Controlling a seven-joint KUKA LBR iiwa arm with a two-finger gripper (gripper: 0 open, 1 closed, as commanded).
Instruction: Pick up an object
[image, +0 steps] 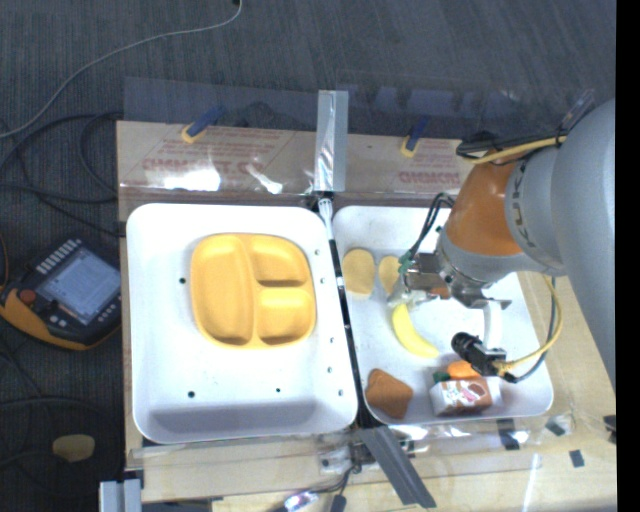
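My gripper (412, 283) hangs low over the middle of the right bin (530, 395), under the orange band of the arm (485, 215). Its tip is right above the upper end of a yellow banana (412, 333), which lies on the bin floor. Just left of the gripper sit two tan oval pieces (358, 270), the nearer one (388, 272) partly covered by the gripper. A brown lump (389, 392) lies at the bin's front left. A small packet with an orange top (463, 392) rests at the front.
The left bin (160, 400) holds a yellow divided plate (252, 288). A divider rail (340, 310) runs between the bins. A black cable connector (474, 349) hangs from the arm above the packet. A handheld controller (62, 290) lies on the floor at left.
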